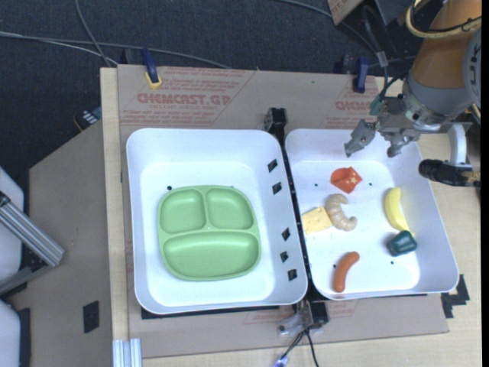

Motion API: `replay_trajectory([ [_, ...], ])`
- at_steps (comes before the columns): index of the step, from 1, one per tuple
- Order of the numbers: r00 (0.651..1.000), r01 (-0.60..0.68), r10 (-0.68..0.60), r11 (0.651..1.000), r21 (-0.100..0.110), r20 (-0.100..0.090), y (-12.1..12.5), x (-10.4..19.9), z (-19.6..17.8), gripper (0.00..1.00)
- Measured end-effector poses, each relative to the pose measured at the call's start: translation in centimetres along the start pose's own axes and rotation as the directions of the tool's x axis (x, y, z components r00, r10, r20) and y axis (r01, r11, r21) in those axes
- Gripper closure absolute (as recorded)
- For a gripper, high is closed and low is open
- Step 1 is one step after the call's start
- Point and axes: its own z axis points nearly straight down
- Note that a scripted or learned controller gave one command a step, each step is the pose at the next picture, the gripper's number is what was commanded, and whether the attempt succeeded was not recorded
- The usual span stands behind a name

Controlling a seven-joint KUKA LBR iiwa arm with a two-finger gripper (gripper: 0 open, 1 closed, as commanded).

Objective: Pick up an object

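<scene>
I see several small things lying loose in the right bin (435, 274). A red piece (346, 179) sits nearest the far side, and just this side of it a pale curled shrimp (341, 211) touches a yellow cheese wedge (315, 220) on its left. A banana (394, 208) lies toward the right wall with a dark green piece (402, 243) just below it, and a sausage (344, 271) rests near the front edge. Nothing among them is lifted.

My gripper (377, 142) hangs over the far part of that bin, above and a little right of the red piece. Its two grey fingers are spread apart with nothing between them. The arm's orange band (451, 44) rises toward the upper right corner.

The left bin (145, 167) holds a green divided plate (208, 232), lying flat, well apart from the gripper. Black clips join the two bins along the middle. Both bins sit on a cardboard sheet (199, 90) with red lettering.
</scene>
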Motion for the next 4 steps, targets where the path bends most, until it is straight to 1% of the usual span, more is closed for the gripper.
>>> replay_trajectory([
  [1,1.0,0.003,-0.003,1.0,-0.014,0.002,0.3,0.0,-0.8,0.0],
  [2,1.0,0.002,-0.002,1.0,-0.008,0.001,-0.3,-0.3,3.7,0.0],
  [3,1.0,0.002,-0.002,1.0,-0.008,0.002,-0.3,-1.1,8.4,0.0],
  [4,1.0,0.003,-0.003,1.0,-0.009,0.001,-0.3,-1.1,12.5,0.0],
])
